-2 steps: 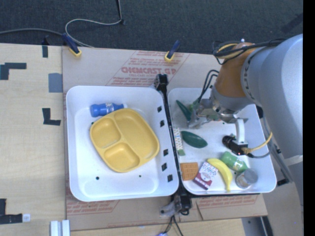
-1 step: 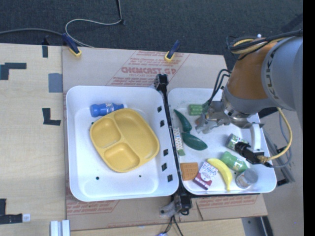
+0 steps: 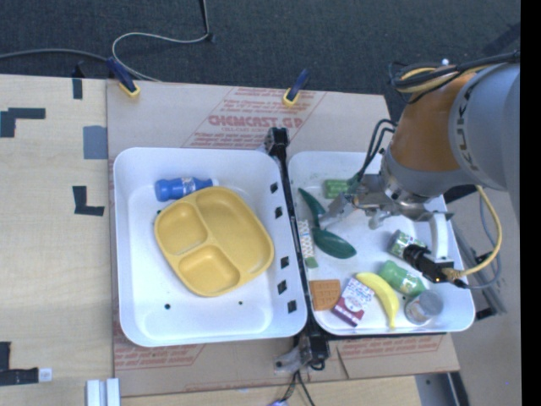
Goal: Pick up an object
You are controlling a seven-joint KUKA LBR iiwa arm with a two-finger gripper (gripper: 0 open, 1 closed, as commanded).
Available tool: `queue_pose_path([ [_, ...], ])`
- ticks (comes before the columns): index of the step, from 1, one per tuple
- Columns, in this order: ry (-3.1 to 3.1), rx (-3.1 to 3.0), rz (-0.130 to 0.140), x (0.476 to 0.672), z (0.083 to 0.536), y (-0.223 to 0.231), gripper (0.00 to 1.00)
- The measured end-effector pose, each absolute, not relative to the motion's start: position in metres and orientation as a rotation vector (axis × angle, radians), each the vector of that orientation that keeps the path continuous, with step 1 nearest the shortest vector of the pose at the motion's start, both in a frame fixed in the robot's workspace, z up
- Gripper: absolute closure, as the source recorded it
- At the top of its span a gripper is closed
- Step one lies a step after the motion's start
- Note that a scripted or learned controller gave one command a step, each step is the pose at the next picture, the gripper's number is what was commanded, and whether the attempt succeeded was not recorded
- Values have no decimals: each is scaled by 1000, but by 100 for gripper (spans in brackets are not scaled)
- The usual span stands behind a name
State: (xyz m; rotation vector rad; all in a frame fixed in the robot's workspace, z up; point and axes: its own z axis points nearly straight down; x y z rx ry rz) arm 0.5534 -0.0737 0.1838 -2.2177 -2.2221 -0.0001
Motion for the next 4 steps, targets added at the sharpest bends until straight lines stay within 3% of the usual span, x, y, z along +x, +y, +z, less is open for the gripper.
queue_pose_path([
  [1,-2223,-2225,-1,541,86,-98,0],
  [2,-2224,-2226,-1,542,96,-98,100],
  [3,-2223,-2218,0,484,184,-45,100],
  [4,-2222,-2218,1,483,184,-45,0],
])
